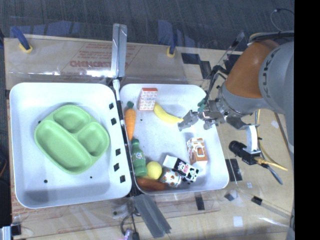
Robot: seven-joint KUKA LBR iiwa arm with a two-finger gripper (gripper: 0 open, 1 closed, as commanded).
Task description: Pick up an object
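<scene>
Objects for picking sit in the right shallow white bin (212, 180); most of them crowd its left wall and near edge. Yellow curved plastic banana (166, 115) lies in the upper middle, with the small red-and-white printed carton (147, 98) just beside it near the far wall; orange plastic carrot (130, 123) runs along the left wall; below it a green bottle with a printed label (137, 158), touching a round yellow lemon-like ball (154, 170); a red-brown sausage-shaped piece (150, 184) rests against the near wall; a black-and-white patterned box (177, 165) and a cluster of small dark-and-white pieces (186, 174) lie next to it; an orange-and-white small carton (197, 151) stands toward the right wall.

Gripper (192, 120) of the grey arm with the orange band (250, 74) hangs over the bin's right half, between the banana and the orange-and-white carton, apart from both; its fingers look spread and nothing sits between them. Open white floor lies in the bin's centre, under and left of the gripper.

Left shallow white bin (25, 184) carries a light green three-compartment plastic plate (72, 137), with bare floor on all sides of it. A grey metal divider strip (119, 51) stands between the bins at the far edge.
</scene>
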